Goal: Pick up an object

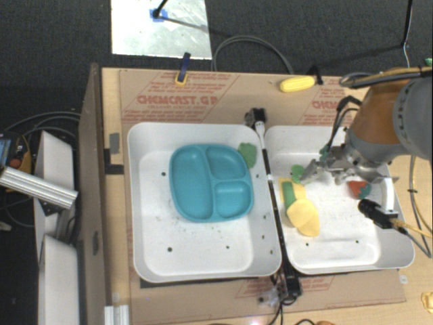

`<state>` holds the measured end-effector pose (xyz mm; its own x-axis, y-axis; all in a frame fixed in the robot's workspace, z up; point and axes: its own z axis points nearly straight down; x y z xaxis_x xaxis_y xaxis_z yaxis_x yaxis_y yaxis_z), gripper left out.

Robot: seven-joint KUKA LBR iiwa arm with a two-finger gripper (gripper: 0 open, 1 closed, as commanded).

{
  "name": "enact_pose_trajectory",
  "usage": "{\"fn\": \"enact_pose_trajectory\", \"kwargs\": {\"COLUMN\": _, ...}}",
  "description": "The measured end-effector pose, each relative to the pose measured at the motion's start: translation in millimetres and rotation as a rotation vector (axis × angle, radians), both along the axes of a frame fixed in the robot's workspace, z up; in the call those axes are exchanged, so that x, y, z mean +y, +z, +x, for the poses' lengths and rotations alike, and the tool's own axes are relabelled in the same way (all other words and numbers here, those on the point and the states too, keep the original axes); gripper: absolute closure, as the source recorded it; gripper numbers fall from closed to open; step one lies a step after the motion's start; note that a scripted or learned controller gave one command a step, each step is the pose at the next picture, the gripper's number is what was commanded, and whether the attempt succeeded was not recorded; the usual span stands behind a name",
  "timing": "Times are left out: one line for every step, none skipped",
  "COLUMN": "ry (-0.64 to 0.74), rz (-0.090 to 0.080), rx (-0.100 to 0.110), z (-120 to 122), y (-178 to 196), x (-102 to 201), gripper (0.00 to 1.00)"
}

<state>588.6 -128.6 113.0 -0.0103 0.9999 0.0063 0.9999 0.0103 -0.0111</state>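
Roughly centre of the right bin [338,259], the gripper [318,171] hangs low w/ the grey arm [396,124] and its orange band reaching in from the right; can't tell its state from this angle, and nothing visible is pinched in it. Objs in that bin: a yellow piece [304,217] touching a green strip [289,195] near the bin's left wall, a 2nd yellow bit [297,173] just beside the gripper, a red item [356,187] partly hidden under the wrist. Left bin [155,249] has a blue divided plate [210,182] w/ a green lump [248,154] at its upper-right edge.
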Motion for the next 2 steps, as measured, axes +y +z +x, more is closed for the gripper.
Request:
{"fn": "enact_pose_trajectory", "kwargs": {"ry": -0.011, "rz": -0.01, "rx": -0.017, "z": 22, "y": 41, "x": -47, "gripper": 0.0}}
{"fn": "enact_pose_trajectory", "kwargs": {"ry": -0.005, "rz": -0.003, "rx": -0.007, "z": -19, "y": 8, "x": -4, "gripper": 0.0}}
